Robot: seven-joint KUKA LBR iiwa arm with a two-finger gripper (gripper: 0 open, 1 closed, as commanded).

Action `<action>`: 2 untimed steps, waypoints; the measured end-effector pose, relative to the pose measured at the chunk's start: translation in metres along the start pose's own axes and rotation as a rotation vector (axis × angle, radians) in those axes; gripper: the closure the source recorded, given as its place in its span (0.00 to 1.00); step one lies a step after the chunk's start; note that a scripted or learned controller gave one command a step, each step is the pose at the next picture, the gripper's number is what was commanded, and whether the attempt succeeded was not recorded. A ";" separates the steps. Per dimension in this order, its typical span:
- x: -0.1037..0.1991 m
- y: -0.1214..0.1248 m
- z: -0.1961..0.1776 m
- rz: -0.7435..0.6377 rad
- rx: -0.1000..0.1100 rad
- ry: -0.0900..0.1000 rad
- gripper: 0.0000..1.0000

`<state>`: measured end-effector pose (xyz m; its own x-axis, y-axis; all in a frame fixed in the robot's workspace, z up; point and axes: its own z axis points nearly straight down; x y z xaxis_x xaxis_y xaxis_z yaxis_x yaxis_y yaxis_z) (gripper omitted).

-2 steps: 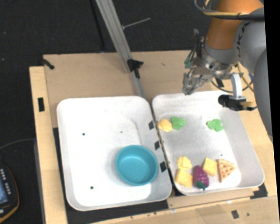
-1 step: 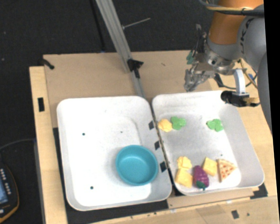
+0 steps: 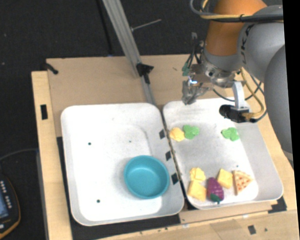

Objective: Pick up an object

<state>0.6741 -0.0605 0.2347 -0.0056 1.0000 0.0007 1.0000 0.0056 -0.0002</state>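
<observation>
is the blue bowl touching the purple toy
Apart. The camera view shows the bowl in the left bin and the purple toy in the right bin, with both bin rims between them.

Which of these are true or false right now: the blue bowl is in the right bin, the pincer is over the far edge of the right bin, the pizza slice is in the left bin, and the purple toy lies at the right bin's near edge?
1. The blue bowl is in the right bin. False: it sits in the left bin.
2. The pincer is over the far edge of the right bin. True.
3. The pizza slice is in the left bin. False: it lies in the right bin's near right corner.
4. The purple toy lies at the right bin's near edge. True, between yellow pieces.
</observation>
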 end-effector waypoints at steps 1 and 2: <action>0.046 -0.026 0.007 0.000 0.001 0.000 1.00; 0.097 -0.049 -0.007 -0.002 -0.001 0.002 1.00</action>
<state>0.6243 0.0358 0.2419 -0.0075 1.0000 0.0026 1.0000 0.0075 0.0003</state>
